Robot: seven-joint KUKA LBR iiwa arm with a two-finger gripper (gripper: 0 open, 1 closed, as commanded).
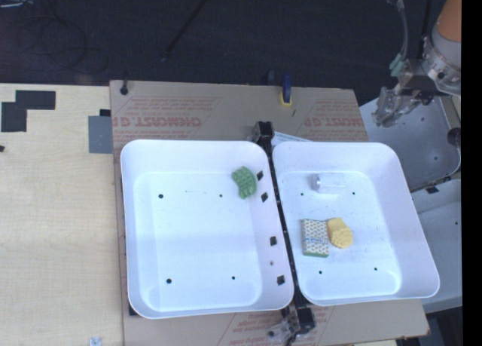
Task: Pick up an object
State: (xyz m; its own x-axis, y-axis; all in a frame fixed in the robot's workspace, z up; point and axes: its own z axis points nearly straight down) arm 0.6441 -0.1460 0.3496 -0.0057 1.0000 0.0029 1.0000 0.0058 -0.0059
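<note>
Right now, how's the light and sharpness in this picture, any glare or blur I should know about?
In the camera view, the light is even but the focus soft. The white bins glare slightly, so the clear object in the right bin almost vanishes. The green lump, yellow piece and patterned sponge stand out well. The gripper at upper right is blurry, and the background is dark.

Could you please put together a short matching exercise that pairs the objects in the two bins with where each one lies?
Things:
1. green object
2. yellow object
3. patterned square pad
4. small clear object

Places:
A. right bin, upper part, apart from the other items
B. left bin, near its upper right corner
C. right bin, touching the right side of the pad
D. right bin, just left of the yellow one

Pairs: 1-B, 2-C, 3-D, 4-A
</note>
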